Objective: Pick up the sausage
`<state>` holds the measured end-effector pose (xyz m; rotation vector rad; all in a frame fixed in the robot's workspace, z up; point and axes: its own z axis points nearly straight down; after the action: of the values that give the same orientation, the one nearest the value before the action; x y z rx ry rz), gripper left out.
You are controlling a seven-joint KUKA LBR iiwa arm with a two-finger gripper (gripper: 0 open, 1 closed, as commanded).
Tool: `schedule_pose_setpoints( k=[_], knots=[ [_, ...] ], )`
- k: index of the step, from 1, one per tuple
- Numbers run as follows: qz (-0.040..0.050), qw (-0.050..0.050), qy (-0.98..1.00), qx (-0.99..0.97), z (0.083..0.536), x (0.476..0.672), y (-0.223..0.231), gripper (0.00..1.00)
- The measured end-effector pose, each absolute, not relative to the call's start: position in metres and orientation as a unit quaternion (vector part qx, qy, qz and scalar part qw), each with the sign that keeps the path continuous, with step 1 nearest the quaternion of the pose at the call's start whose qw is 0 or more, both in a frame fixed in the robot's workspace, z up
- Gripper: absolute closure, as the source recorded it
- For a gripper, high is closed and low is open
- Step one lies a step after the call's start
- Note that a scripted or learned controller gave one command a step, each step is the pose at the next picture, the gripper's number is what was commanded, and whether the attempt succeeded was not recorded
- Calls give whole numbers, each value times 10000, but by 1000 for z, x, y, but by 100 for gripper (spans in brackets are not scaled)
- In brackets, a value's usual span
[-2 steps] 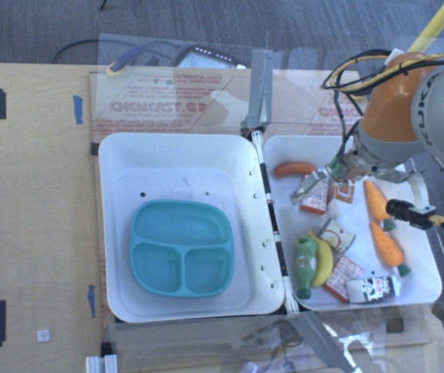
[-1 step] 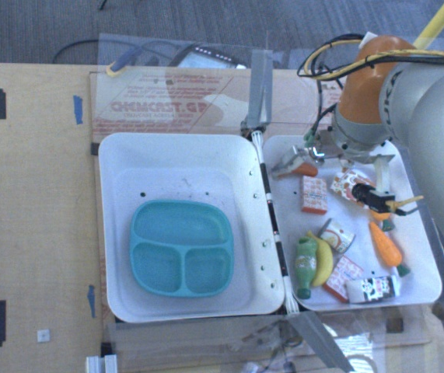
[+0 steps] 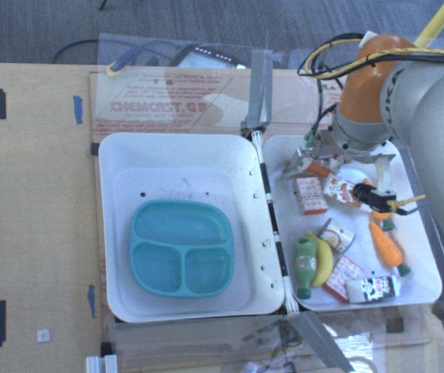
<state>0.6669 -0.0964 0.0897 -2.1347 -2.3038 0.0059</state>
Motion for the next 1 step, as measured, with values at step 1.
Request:
schedule_pose_setpoints(
  k=[1],
  knots=[
    [34,15,-7337,-6794,96,667,-96,100]
  ],
)
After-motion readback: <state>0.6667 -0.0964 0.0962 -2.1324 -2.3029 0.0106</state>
